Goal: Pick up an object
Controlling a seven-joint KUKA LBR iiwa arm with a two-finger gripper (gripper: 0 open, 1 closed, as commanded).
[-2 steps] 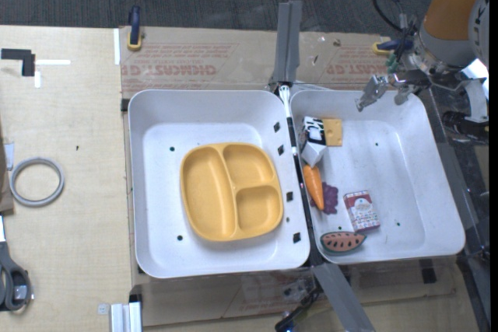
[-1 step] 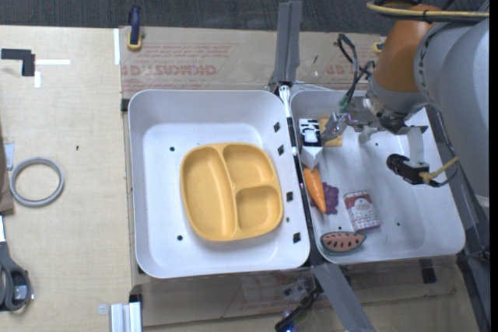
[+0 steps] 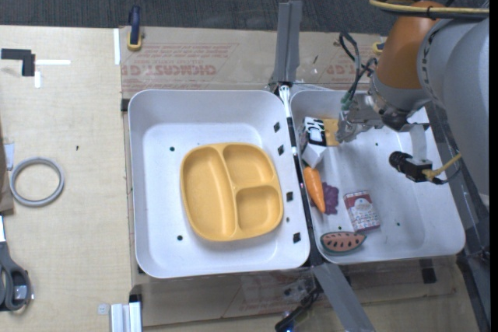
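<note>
now, two white bins side by side. left bin (image 3: 148, 190) bears one yellow divided plate (image 3: 231, 190), three compartments, nothing in them. right bin (image 3: 436, 233) bears the candidates for the pick.

gripper (image 3: 348, 123) sits low over the far-left part of the right bin, arm coming in from the right with its orange band above the wrist. whether the jaws are spread or pressed together: cannot tell, they are small and dark against the wrist. nothing visibly between them.

the relation that matters: a black-and-white carton (image 3: 314, 131) with a small yellow block (image 3: 330, 132) touching its right side lies just beside the gripper, on its left. that pair is the nearest target. my judgement: the pick is aimed there, grasp not yet made.

the other items lie nearer the camera, well apart from the gripper, along the left wall of the bin. toy carrot (image 3: 313, 187), long axis running roughly along that wall, tip toward the near side. purple piece (image 3: 330, 198) touching the carrot on its right. red-and-white packet (image 3: 362, 211) just right of that, slightly tilted. watermelon slice (image 3: 342, 242) nearest the front rim, long axis across the bin.

count: bins two, plate one, carton one, yellow block one, carrot one, purple piece one, packet one, watermelon slice one. one arm, one gripper.
</note>
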